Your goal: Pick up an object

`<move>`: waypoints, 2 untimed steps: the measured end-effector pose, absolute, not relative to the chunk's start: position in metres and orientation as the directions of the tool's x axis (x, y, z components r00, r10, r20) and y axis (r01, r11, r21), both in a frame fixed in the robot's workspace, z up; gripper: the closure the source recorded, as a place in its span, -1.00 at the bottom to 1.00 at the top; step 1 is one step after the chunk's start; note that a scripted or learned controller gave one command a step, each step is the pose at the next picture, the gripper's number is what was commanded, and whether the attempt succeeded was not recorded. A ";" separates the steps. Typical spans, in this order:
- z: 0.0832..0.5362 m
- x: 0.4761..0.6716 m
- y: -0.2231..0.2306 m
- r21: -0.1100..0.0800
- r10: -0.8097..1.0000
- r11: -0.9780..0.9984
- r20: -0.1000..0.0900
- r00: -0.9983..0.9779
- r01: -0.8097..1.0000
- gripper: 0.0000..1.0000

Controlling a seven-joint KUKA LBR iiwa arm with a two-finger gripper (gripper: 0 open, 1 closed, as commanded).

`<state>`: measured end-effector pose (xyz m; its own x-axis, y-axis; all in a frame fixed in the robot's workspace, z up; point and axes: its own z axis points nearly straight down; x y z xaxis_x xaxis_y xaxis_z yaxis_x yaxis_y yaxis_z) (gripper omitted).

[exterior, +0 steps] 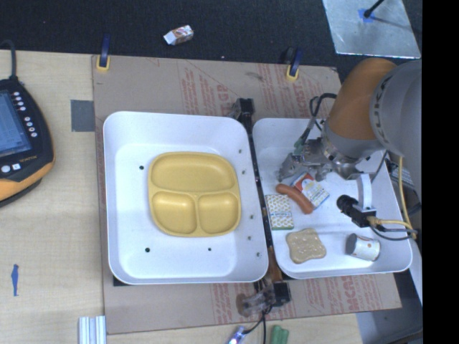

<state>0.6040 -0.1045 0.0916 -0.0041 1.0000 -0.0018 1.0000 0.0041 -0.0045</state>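
Nearest, along right bin's (401, 264) front: toast slice (306, 245), grey cup (362, 246); farther back, sausage (295, 198) touching small packet (313, 191); just above, gripper (305, 165), open or shut impossible to tell; left bin (122, 192) holding yellow tray (193, 192).

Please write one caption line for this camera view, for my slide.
Arm's end effector lowered over a sausage and small packet in the right bin; yellow tray in the left bin.

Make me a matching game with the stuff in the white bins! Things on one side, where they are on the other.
Things:
1. yellow divided plate
2. hot dog
3. toast slice
4. small can

Places:
A. right bin, near corner
B. middle of the left bin
C. right bin, front, beside the can
D. right bin, just under the tool

Pairs: 1-B, 2-D, 3-C, 4-A
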 end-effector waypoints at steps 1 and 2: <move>0.091 0.561 -0.115 -0.004 1.000 0.005 -0.001 -0.005 1.000 -1.00; 0.102 0.561 -0.116 -0.006 1.000 0.008 -0.003 -0.008 1.000 1.00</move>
<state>0.5609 -0.1162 0.1016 -0.0076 1.0000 -0.0032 1.0000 0.0076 -0.0056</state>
